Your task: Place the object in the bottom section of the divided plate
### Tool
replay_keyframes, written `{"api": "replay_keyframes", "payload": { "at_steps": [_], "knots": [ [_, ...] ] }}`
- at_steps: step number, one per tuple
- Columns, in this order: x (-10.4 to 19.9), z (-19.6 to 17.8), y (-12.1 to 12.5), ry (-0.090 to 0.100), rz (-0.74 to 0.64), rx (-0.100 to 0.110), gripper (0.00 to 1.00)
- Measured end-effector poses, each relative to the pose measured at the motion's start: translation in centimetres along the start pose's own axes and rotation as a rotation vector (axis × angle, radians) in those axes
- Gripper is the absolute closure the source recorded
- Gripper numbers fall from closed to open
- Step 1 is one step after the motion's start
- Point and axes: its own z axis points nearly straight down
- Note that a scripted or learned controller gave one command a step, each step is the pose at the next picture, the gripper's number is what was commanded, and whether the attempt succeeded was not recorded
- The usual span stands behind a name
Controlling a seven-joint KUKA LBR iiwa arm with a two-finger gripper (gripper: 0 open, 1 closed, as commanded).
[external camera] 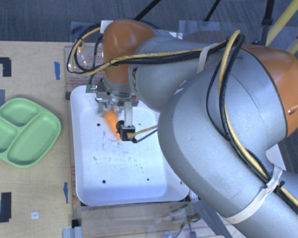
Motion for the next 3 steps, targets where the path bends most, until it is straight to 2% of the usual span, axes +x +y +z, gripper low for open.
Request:
{"api": "replay_keyframes", "payload": {
  "at_steps": [1,2,3],
  "knots": [
    [0.2,-1.0,0.0,-0.003,-0.004,0.000,1.00],
    [-0.4,-0.1,-5.7,0.007,0.204,-0.015,1.00],
    [-0.7,-0.1,-11.6,0.008,0.236,-0.014,1.00]
  ]
}}
